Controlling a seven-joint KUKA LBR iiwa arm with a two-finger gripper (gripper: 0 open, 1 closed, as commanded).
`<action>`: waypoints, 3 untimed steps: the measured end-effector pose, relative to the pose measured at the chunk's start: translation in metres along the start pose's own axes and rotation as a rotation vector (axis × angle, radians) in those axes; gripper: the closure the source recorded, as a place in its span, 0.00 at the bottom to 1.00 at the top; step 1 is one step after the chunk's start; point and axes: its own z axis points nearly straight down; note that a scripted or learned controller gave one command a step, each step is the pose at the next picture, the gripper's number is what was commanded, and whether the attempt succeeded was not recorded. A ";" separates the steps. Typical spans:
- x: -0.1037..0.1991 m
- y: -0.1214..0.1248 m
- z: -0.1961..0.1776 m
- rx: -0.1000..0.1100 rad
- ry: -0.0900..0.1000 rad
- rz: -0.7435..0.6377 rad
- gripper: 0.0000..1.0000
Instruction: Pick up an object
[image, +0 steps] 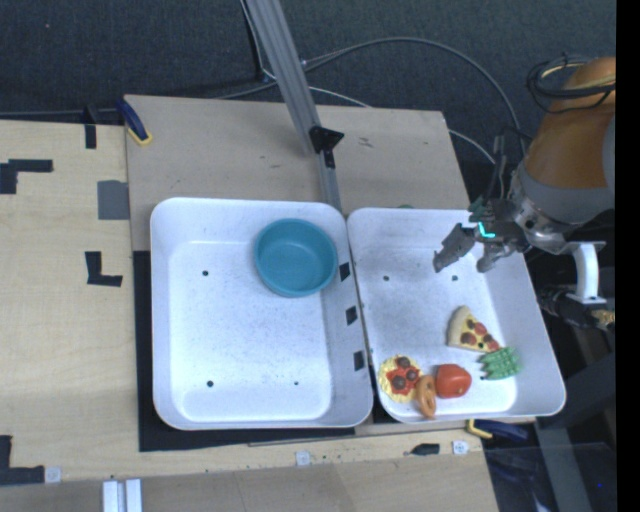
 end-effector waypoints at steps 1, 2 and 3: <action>0.000 0.000 0.000 0.000 0.000 0.000 0.00; -0.003 0.000 0.043 0.003 0.000 0.000 0.00; -0.008 0.003 0.103 0.004 0.000 0.000 0.00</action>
